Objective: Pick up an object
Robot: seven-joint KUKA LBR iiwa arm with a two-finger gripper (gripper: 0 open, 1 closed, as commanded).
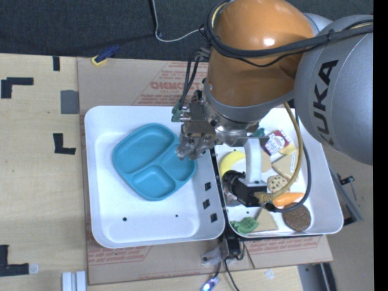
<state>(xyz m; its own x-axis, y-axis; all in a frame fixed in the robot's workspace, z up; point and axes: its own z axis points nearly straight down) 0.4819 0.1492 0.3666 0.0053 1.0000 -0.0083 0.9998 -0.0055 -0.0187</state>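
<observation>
One blue divided plate (151, 161) lies in my left bin (100, 180), toward its right wall, and my gripper (193, 139) hangs over the plate's right rim; whether it is open or closed I cannot tell. I judge the plate light, stiff, slick plastic, so I would pinch its raised rim or the ridge between compartments.

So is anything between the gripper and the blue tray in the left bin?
Nothing visible. The gripper hangs over the right edge of the blue divided tray, which lies alone in the left bin.
</observation>
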